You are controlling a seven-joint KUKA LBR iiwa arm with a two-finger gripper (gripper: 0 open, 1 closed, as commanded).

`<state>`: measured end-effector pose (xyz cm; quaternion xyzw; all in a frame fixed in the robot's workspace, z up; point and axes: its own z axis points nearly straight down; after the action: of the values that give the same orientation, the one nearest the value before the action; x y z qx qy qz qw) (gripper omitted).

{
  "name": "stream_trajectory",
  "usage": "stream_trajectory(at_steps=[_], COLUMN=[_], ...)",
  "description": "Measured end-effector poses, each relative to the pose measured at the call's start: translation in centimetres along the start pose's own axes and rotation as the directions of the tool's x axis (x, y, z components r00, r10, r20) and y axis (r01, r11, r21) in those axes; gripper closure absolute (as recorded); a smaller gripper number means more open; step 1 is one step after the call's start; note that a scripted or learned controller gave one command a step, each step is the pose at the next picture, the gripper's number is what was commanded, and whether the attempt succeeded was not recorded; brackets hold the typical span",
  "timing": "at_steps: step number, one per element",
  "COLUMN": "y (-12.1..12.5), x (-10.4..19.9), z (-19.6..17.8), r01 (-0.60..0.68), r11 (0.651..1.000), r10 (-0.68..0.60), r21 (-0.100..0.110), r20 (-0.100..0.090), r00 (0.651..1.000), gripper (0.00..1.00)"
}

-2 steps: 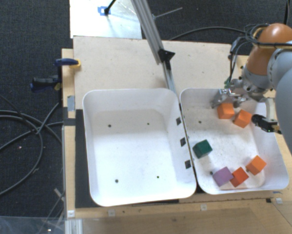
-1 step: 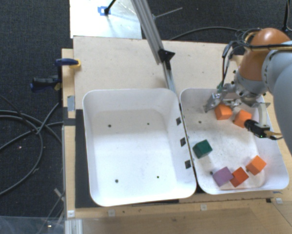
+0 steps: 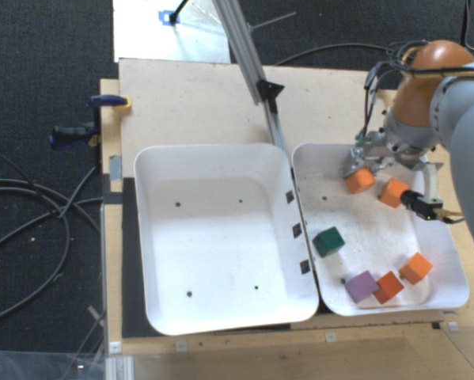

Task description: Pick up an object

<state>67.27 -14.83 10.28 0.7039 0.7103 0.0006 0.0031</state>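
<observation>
Dark carpet is surrounding the bench [image 3: 197,105], which is carrying two white bins. Using the right bin [image 3: 450,291] as landmark: the gripper [image 3: 363,167] is hanging over its far edge, and whether its jaws are wide or narrow I cannot tell. An orange block [image 3: 360,180] is lying just below them, tilted, with no clear long axis. Another orange block [image 3: 394,192] is sitting beside it. A green block [image 3: 328,241] is resting near the bin's left wall.
</observation>
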Motion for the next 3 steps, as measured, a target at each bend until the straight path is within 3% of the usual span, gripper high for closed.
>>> stream_trajectory(at_steps=[1,2,3], y=[0.1,-0.1,1.6], x=[7.6,7.1,6.3], z=[-9.3,-8.8,1.1], r01=[0.002,-0.003,-0.004], r11=[1.0,1.0,1.0], r10=[-0.002,0.003,0.004], r21=[-0.004,0.002,0.022], r20=[-0.005,-0.003,0.001], r00=[1.0,1.0,1.0], gripper=[1.0,0.0,0.0])
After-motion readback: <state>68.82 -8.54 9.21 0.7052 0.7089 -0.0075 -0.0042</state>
